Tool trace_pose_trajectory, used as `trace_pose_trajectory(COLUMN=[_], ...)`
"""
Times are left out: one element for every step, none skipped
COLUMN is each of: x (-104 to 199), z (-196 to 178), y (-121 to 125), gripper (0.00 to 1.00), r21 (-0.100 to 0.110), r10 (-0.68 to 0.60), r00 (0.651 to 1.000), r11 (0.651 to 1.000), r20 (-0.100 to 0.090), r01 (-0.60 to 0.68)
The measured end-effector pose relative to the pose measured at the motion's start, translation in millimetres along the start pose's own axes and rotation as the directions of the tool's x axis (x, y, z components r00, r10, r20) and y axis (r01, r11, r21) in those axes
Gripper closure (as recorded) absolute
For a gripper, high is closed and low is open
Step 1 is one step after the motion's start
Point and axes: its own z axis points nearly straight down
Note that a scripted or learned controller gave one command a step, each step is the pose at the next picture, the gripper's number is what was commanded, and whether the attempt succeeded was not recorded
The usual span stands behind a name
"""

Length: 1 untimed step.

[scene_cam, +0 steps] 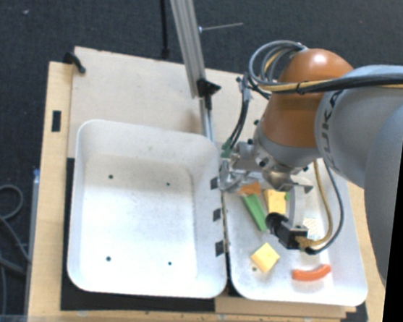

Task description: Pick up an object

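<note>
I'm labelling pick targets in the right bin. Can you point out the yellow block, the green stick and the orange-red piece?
yellow block (265, 258): camera view, middle of its top face.
green stick (255, 210): camera view, middle of its length.
orange-red piece (311, 273): camera view, middle of its curved body.

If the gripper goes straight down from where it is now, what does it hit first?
Probably the green stick under the gripper in the right bin, with the yellow piece right beside it; depth is unclear.

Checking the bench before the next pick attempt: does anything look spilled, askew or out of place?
Nothing stands out. The yellow block, orange piece and green stick all lie inside the right bin, none over its rim. The left bin sits squarely beside it.
</note>
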Motion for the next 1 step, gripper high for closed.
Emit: trace_pose_trajectory(x=[63.1], z=[-3.3], y=[-7.3], gripper=[1.00], r21=[-0.003], r10=[-0.003], r00=[1.000], r11=[1.000], r20=[-0.002], r01=[0.003])
